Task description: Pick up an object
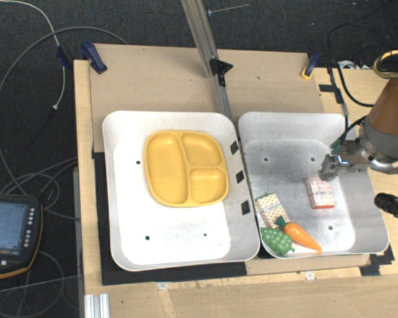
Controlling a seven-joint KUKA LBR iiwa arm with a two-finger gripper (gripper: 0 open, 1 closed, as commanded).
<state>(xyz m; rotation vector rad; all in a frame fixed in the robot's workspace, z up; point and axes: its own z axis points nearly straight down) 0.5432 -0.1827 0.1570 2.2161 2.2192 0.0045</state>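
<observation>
In the right bin (285, 134) lie a small red-and-white box (320, 193), a patterned card packet (272, 209), an orange toy carrot (302, 236) and a green toy bunch (277, 240). The gripper (331, 165) hangs at the bin's right side, just above and beside the upper edge of the red-and-white box. The arm's body hides much of it, and nothing shows between its fingers.
The left bin (129, 237) holds a yellow divided plate (186, 167). A metal post (199, 25) slants down between the bins. Cables run over the bench at the upper right, and a teach pendant (10, 229) lies on the floor at left.
</observation>
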